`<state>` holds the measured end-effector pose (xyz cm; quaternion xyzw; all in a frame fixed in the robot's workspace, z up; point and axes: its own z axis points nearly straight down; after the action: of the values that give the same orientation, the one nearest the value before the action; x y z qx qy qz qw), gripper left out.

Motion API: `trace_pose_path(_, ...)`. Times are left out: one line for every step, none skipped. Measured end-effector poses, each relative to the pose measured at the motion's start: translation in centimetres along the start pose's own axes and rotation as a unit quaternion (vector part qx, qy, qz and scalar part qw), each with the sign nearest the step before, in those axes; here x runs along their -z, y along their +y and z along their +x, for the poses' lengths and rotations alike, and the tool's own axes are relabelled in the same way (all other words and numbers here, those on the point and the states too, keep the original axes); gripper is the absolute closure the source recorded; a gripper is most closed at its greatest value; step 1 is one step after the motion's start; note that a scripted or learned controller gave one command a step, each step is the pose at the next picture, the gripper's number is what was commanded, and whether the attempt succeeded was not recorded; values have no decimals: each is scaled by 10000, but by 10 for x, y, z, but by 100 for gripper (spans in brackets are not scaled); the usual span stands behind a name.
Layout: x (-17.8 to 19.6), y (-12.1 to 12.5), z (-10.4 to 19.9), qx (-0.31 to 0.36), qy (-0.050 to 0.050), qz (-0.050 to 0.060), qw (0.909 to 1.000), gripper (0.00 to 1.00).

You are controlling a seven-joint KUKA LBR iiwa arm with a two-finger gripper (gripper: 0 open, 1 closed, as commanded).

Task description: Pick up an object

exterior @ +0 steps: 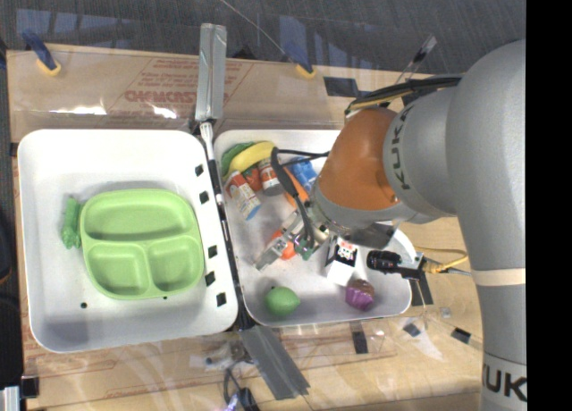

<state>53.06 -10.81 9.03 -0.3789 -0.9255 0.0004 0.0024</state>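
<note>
In the right bin (393, 306) lie a yellow banana (251, 154), a small bottle with a red label (242, 195), a blue packet (305, 171), a green round fruit (282, 300) and a purple item (360, 294). My gripper (291, 241) is low in the middle of this bin, below the orange wrist band (356, 168). A small orange-red piece (286, 248) sits right at its tip; whether it is gripped is hidden. The arm covers the bin's right part.
The left bin (45, 168) holds a green divided plate (140, 241) with a small green item (70, 221) at its left side. A grey metal bar (211, 70) stands behind the divide between the bins. Cables run along the bench at right.
</note>
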Motion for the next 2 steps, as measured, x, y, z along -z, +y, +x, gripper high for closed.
trace_pose_path(0,2,18,-1243,-6,-6,9922,0)
trace_pose_path(0,-14,27,-1330,-11,-10,9911,0)
